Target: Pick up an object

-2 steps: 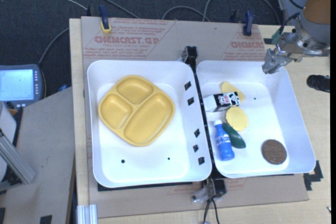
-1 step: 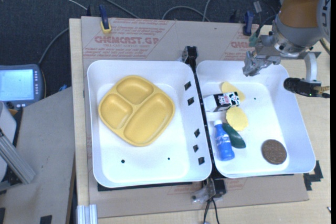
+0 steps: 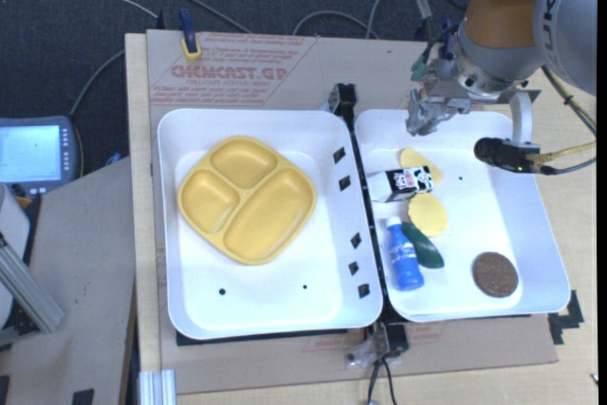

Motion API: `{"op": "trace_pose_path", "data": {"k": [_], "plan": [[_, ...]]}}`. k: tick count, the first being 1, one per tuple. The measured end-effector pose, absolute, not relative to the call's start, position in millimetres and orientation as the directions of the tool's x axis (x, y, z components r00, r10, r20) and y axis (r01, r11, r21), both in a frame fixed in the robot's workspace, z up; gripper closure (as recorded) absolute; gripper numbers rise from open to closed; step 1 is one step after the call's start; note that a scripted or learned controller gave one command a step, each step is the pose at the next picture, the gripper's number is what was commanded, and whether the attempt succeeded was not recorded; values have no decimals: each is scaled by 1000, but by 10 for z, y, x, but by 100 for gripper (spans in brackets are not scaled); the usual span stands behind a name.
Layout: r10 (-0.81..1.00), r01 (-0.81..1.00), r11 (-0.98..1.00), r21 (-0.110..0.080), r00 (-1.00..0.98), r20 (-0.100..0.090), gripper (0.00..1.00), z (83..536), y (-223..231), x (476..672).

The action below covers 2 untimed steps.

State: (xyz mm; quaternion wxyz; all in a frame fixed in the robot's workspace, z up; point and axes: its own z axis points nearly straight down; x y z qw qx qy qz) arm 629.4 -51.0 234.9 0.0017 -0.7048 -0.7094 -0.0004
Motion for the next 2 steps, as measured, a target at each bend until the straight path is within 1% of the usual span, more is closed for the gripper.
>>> {"op": "trace_pose_path", "data": {"k": [1,2], "plan": [[1000,1000,7,-3,-7,3,100,2347,118,6231],[1000,1000,7,-4,-7,3,100,2394,695,6071]]}}
